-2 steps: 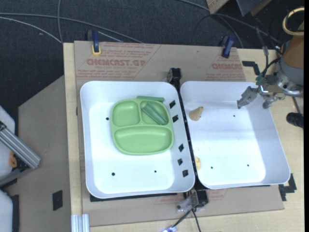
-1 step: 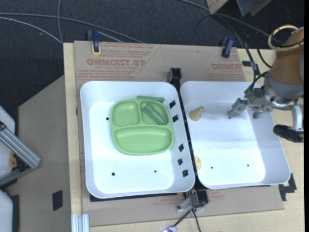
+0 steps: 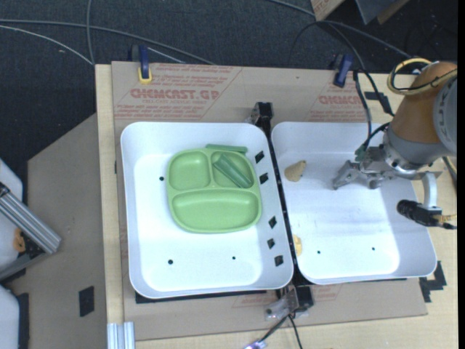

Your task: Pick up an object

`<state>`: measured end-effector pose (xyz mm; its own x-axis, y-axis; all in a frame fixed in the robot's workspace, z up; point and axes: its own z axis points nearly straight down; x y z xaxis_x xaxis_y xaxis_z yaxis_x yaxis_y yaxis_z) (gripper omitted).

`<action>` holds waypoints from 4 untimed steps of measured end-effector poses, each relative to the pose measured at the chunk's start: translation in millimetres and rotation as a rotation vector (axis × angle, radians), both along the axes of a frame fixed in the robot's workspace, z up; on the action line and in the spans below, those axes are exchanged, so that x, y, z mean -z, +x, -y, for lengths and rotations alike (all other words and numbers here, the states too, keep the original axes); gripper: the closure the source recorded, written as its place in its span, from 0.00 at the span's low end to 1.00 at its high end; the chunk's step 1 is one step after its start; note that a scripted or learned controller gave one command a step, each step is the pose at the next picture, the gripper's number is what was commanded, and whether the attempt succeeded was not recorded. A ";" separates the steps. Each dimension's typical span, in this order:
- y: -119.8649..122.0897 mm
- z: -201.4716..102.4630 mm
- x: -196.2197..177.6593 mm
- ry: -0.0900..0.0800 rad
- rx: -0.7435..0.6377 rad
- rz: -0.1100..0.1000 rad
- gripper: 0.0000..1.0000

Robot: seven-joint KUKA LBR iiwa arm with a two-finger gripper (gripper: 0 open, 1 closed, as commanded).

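1. Camera view: arm [image 3: 425, 115], grey with an orange band, enters from the right and bends down over the right bin [image 3: 407, 264].
2. Gripper [image 3: 347, 178]: low over the right bin's upper half, pointing left; fingers splayed apart, nothing between them.
3. Tan object [image 3: 294, 170]: lies in the right bin near its upper left corner, just left of the gripper, apart from it.
4. Small yellow piece [image 3: 297, 246]: against the right bin's left wall, lower down.
5. Left bin [image 3: 145, 267]: holds a green divided plate [image 3: 213, 192] with a green utensil [image 3: 234, 169] on its upper right compartment.
6. Open room: the right bin's lower half is bare white floor; the divider between the bins lies close to the tan object.
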<state>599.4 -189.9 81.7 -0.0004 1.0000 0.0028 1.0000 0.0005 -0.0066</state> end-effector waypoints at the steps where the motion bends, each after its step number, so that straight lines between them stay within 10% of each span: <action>1: 2.2 0.7 -15.1 -0.002 0.000 0.008 1.00; 4: 2.5 0.7 -155.0 -0.005 -0.001 0.013 1.00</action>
